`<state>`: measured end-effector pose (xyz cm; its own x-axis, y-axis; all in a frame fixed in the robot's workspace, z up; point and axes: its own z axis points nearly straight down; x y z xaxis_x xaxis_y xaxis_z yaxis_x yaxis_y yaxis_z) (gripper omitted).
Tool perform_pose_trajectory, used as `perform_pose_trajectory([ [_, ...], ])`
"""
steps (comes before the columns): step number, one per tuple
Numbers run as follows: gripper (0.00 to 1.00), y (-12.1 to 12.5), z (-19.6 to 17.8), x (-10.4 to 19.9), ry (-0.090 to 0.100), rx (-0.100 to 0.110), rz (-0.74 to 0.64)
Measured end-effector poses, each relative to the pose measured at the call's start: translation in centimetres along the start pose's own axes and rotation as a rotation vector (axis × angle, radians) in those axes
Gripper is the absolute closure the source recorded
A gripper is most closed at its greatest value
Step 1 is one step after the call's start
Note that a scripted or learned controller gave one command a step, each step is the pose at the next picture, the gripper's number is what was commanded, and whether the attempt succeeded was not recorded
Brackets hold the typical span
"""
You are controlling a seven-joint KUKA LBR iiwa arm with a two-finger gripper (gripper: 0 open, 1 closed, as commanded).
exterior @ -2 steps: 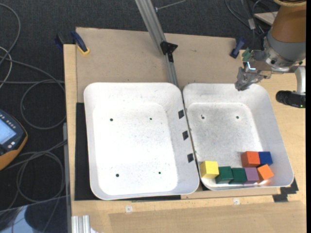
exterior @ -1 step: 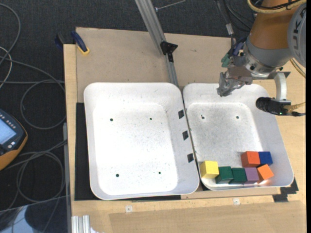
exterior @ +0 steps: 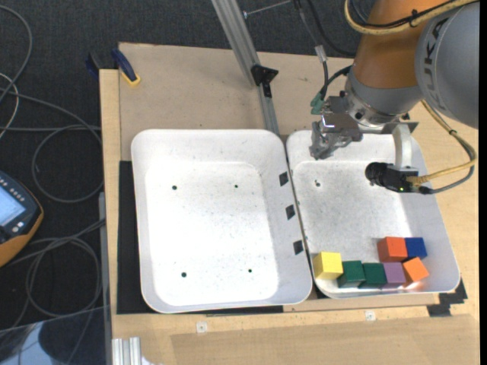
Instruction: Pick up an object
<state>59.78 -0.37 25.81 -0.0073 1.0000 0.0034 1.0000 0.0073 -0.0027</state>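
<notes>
Obstacles and clearance, referenced to the shallow white right bin (exterior: 426,226):

- Cluster of small coloured blocks (exterior: 377,263) occupied its near edge; yellow cube at the left end, orange, blue, purple and green pieces to the right.
- Two-finger metal gripper (exterior: 329,144) hung over its far left corner.
- Small black cylindrical fitting (exterior: 384,175) projected over its far right part.
- Middle floor lay bare.
- Slanted grey metal pole (exterior: 242,40) stood beyond its far left.
- Shallow white left bin (exterior: 152,204) alongside: open floor.

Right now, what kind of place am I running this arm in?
Probably a robotics lab test bench: two shallow white bins on a plywood bench, coloured blocks clustered in the right bin's near corner, and loose cables across the dark floor.
</notes>
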Motion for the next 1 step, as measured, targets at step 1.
perform_pose_trajectory([
  [1, 1.00, -2.48, -0.25, 5.32, 0.000, 0.000, 0.000],
])
